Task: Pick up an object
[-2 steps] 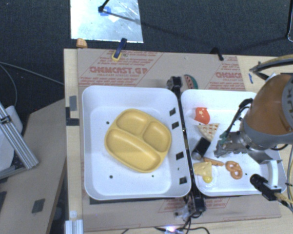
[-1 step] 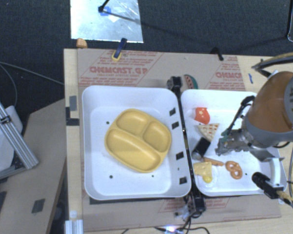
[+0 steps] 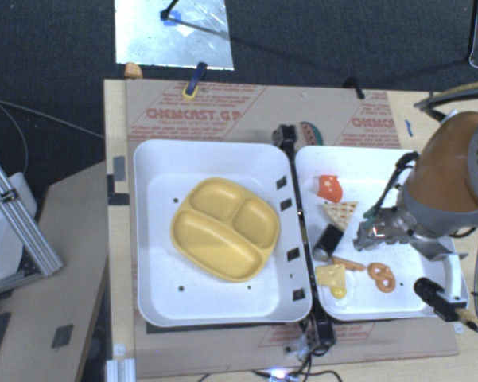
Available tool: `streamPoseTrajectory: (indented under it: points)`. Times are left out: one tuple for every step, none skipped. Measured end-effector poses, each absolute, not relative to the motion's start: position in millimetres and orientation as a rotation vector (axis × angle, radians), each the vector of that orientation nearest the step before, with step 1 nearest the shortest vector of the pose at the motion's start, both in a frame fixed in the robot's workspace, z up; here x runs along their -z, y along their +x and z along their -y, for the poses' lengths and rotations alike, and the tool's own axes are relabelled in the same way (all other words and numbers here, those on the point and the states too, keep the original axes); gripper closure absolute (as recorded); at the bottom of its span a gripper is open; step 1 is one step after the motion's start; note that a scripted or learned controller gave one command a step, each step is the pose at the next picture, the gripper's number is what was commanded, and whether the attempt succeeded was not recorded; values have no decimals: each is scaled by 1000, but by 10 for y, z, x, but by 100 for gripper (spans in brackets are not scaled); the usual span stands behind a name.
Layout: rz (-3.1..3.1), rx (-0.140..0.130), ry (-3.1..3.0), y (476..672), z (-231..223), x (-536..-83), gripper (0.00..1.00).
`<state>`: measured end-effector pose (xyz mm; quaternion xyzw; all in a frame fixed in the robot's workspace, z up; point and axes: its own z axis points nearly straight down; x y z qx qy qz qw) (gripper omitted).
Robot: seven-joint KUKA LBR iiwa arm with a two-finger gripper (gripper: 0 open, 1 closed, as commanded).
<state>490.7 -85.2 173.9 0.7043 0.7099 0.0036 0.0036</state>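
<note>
Dark carpet surrounds a brown bench with two white bins. The left bin holds a yellow divided plate. Over the right bin hangs the gripper, its grip impossible to make out from here. Below it lie a red toy, waffle wedge, black block, pretzel, and a yellow piece.

A brown printed bench top carried two shallow white bins side by side: the left bin toward nine o'clock, the right bin toward three o'clock. A small yellow-and-blue object lay near its twelve o'clock edge.
</note>
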Motion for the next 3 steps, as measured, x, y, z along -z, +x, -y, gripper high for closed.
streamPoseTrajectory:
  points:
    - [-2228,-14,2203,4919,853,-1842,100]
    - [-2227,-13,2203,4918,853,-1840,0]
    - [-2227,-4,2215,5328,878,-1066,0]
